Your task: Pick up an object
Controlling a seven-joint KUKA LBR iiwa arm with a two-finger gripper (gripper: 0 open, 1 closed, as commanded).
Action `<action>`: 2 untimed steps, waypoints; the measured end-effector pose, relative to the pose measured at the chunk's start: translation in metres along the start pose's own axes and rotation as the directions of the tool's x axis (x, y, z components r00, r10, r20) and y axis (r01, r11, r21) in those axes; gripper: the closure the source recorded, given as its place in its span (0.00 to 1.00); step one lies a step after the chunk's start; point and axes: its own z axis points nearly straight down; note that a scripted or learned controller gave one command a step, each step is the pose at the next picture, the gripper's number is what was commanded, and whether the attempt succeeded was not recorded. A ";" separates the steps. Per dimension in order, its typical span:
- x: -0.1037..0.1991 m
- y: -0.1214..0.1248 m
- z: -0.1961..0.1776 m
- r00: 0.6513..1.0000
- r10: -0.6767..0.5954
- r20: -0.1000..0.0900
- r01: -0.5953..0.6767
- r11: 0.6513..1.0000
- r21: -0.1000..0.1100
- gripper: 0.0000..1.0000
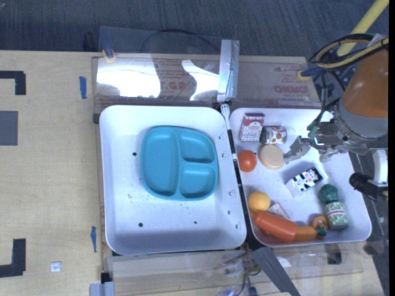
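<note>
**Over the right bin, arm poised above scattered toy food**

At three o'clock of the light wooden worktop (43,184), the grey arm's two-finger gripper (303,148) hangs over the right shallow white bin (364,227). Its fingers look slightly spread with nothing between them. Just beside them, toward nine o'clock, lies a cream round bun-like piece (271,156). Toward six o'clock sits a small white block with black spots (305,179). A small orange ball (247,160), a red-and-white carton (252,127), a yellow ball (258,200), a long orange carrot-like piece (279,226) and a green-capped bottle (334,207) lie in the same bin. At nine o'clock, the left shallow white bin (117,214) carries a blue divided plastic plate (179,163).
</note>
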 end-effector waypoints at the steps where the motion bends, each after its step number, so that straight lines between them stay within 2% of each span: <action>1: -0.041 0.013 0.107 0.999 0.051 0.000 -0.051 0.999 0.008 0.00; 2: -0.036 0.084 0.070 0.995 0.103 0.002 -0.103 0.995 -0.008 0.00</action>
